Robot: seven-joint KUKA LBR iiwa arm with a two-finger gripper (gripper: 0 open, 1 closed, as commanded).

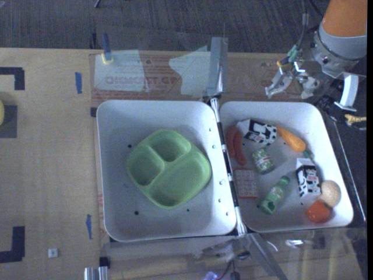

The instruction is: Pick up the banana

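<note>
I see a tan wooden bench (46,174) with blue tape marks, and dark carpet beyond it. The left bin (116,214) holds a green divided plate (169,168). The right bin (332,133) holds a carrot (291,139), a red sausage (235,144), two cow-print cartons (259,132), a green bottle (274,194) and a tomato (317,212). I cannot pick out the banana for certain; a yellow shape (1,113) sits cut off at the bench's left edge. My gripper (290,85) hangs behind the right bin, fingers spread, pinching nothing.
</note>
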